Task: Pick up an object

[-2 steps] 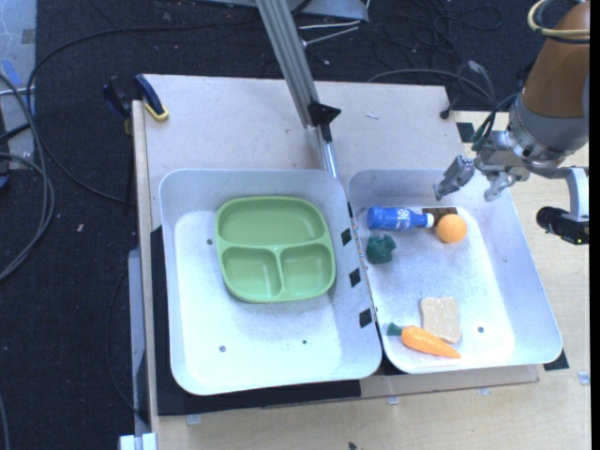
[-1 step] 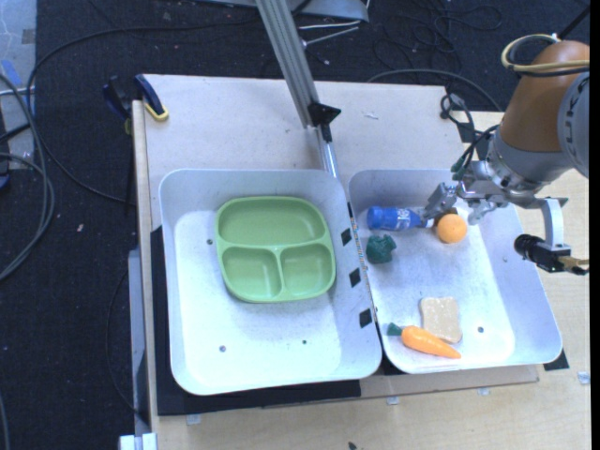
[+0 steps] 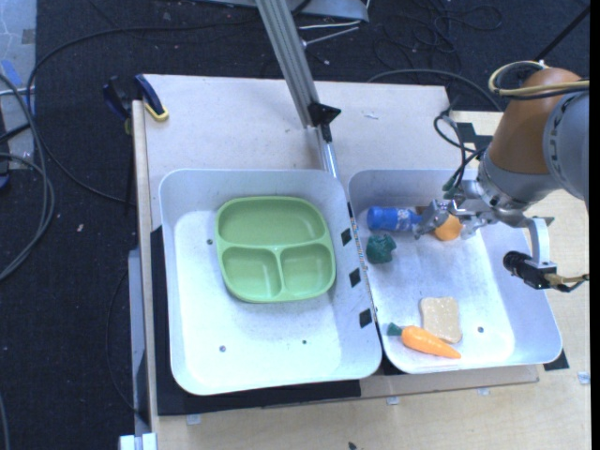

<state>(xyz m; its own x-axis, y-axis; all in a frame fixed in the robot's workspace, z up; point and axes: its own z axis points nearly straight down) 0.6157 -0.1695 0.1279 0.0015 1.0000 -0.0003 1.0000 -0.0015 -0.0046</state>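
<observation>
Nearest the camera, an orange carrot [image 3: 431,342] lay by the right bin's [image 3: 525,326] front edge, touching a tan bread slice [image 3: 442,317], with bare floor between them and the far end. At that far end the gripper [image 3: 441,221] sat low, its jaws narrow around a small orange ball [image 3: 449,229], beside a blue bottle [image 3: 391,218] and a dark green lump [image 3: 380,248]. Across the divider, the left bin [image 3: 187,279] held a green sectioned plate [image 3: 276,248] with open white floor around it.

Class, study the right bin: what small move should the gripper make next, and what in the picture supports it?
Probably a short straight lift. The gripper sits low in the right bin by an orange ball, seemingly between its fingers, with the blue bottle close alongside.
</observation>
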